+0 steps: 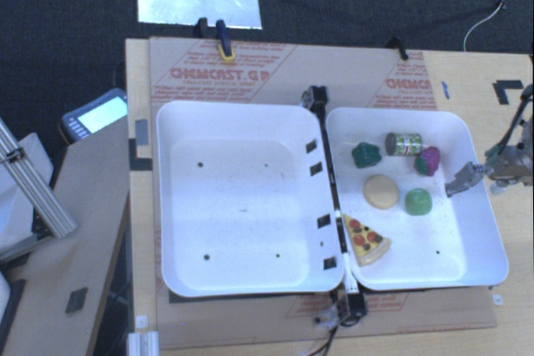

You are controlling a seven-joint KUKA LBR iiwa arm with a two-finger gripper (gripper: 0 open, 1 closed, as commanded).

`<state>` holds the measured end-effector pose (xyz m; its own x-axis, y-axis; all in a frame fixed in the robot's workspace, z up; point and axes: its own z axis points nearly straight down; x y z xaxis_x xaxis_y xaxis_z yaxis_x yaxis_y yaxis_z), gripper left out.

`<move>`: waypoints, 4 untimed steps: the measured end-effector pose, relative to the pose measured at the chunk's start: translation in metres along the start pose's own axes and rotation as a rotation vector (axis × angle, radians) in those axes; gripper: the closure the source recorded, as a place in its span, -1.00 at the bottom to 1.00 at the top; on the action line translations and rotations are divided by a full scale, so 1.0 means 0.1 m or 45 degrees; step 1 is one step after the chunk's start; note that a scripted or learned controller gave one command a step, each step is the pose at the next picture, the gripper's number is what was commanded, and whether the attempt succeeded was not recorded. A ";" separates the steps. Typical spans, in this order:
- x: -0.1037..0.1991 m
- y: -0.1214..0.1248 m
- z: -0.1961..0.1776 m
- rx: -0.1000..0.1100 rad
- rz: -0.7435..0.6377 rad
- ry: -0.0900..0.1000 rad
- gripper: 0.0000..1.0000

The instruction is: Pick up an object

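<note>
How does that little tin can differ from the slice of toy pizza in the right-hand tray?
The small green-labelled tin can is a cylinder lying on its side, while the toy pizza slice is a flat wedge lying face up. The can is silvery with a green label; the pizza is yellow with red toppings. The can lies near the far wall of the right white bin, the pizza near the divider at the near side. Both rest in that same bin, untouched.
</note>
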<state>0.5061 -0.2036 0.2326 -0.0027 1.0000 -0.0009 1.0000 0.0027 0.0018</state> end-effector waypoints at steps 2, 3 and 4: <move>0.88 0.49 -2.03 -0.012 -0.015 0.001 -1.00; 1.42 0.78 -0.20 0.019 -0.008 0.005 -1.00; 1.37 0.80 -0.40 -0.002 -0.003 0.001 1.00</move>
<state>0.5857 -0.0660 0.2731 -0.0052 1.0000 -0.0004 1.0000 0.0052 0.0035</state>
